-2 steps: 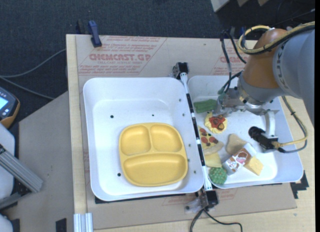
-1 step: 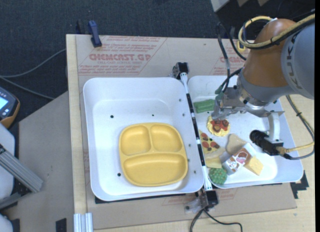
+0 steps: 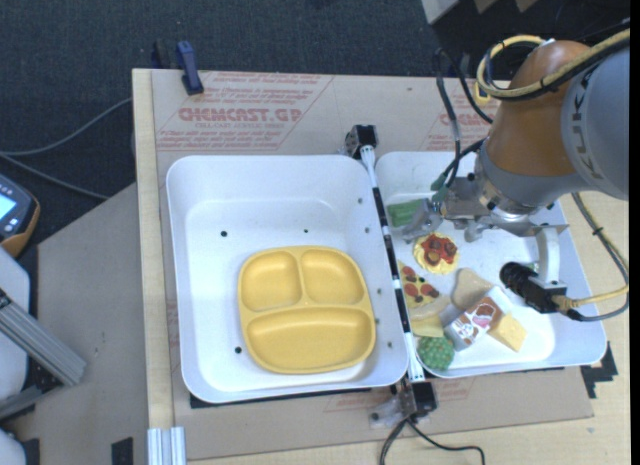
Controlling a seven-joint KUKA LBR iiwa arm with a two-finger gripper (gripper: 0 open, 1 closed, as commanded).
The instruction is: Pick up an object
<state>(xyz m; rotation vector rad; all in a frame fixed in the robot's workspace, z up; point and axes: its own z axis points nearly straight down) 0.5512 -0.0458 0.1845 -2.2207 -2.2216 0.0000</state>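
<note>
The grey arm [image 3: 560, 133] with its orange band is reaching in from the right and hanging over the far part of the right bin [image 3: 580, 348]. Its gripper [image 3: 455, 215] is sitting low over that bin's far left area; whether it is wide or narrow cannot be told from this view, and nothing is showing as held.

The toy food pieces are lying in the right bin, crowded along its left wall. A green piece [image 3: 404, 215] is resting at the far left, just beside the gripper on its left. A round yellow pizza piece with red toppings [image 3: 437, 252] is lying just nearer than the gripper, almost under it. Closer to the near edge, a small piece with red dots [image 3: 420, 290] is sitting against the left wall. A tan wedge [image 3: 470, 286] is lying beside it, then a small red and white packet [image 3: 474, 321] and a yellow cheese block [image 3: 508, 332]. A green broccoli-like piece [image 3: 436, 351] is lying at the near left corner.

The left bin [image 3: 200, 203] is carrying a yellow divided tray [image 3: 305, 308] toward its near edge, well apart from the gripper.
</note>
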